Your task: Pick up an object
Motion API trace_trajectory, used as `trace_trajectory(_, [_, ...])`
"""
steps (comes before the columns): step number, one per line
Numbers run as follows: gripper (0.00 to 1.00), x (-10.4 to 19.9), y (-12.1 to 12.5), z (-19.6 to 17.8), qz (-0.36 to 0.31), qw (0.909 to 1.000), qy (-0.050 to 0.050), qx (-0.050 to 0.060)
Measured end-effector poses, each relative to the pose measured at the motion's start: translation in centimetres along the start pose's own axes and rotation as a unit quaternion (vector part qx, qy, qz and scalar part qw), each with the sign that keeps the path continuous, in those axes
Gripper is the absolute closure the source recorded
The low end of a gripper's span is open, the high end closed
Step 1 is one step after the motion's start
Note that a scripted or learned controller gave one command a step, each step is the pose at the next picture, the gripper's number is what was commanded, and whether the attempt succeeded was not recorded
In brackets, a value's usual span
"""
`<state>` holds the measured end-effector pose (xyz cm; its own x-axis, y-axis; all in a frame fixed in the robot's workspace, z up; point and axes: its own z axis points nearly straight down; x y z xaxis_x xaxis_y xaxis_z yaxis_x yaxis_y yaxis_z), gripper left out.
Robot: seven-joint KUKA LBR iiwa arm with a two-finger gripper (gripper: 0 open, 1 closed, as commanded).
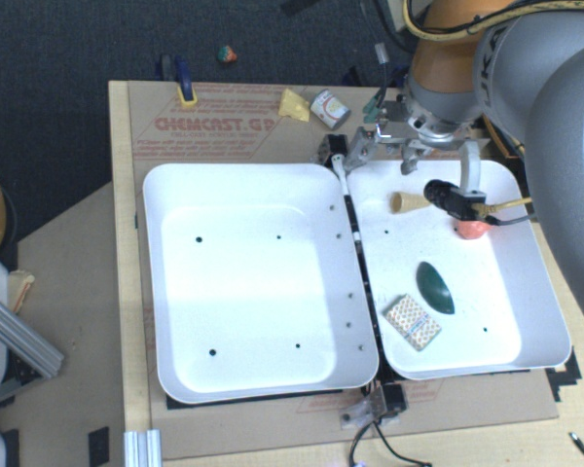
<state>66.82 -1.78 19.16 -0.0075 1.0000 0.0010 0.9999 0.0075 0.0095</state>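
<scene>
Green oval (435, 288) lies apart from the claw (384, 154) above right bin's (496, 261) rim.

Looking down on a pale bench (253, 421) standing over dark carpet (78, 27).
Noting a brown sheet (214, 123) with red lettering covering the bench's far strip, a blue-handled clamp (183, 71) biting its far edge, and a small coloured scrap (228, 54) lying on the carpet just beyond; catching a grey metal rail (19, 343) slanting beside the bench's near left side, under even, soft light.

a robotics lab: grey arm (550, 95) over two white bins (243, 290) on a board (224, 125), loose cables (387, 448).
</scene>
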Motion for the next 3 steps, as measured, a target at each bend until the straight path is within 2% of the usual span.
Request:
trace_trajectory(1, [0.0, 2.7, -3.1, -16.8, 0.001, 1.0, 0.0, -0.005])
trace_trajectory(2, [0.0, 10.1, -8.1, -6.8, 0.0, 0.9999, 0.001, 0.011])
trace_trajectory(3, [0.0, 19.0, -11.1, 11.3, 0.0, 1.0, 0.0, 0.007])
